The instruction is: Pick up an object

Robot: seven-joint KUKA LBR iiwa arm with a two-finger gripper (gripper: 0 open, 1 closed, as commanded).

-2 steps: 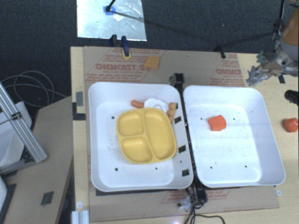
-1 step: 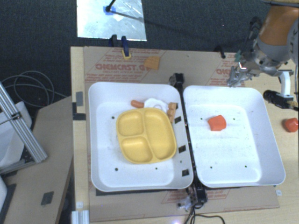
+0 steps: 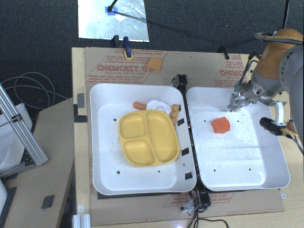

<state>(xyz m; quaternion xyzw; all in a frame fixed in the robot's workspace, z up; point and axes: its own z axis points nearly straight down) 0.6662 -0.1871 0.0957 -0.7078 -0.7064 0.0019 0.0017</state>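
while the left bin point(image 3: 102, 141) holds a yellow tray point(image 3: 147, 137), an orange block point(image 3: 220, 125) lies in the right bin point(image 3: 266, 165); jaws unclear.

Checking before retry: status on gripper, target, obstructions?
Gripper over right bin, near its back edge, nothing seen between fingers. Orange block lying in the right bin, apart from gripper. Yellow tray in left bin; nothing blocking the block.

Desk point(image 3: 80, 127): tan top with a printed cardboard sheet point(image 3: 128, 66) laid flat on it.
Left bin point(image 3: 102, 175): white, shallow, resting on the cardboard.
Right bin point(image 3: 270, 172): white, touching the left bin along a black-clipped seam.
Loose piece point(image 3: 154, 63): tan block on the cardboard, behind the left bin.
Clamp point(image 3: 127, 46): blue and yellow, at the desk's far edge.
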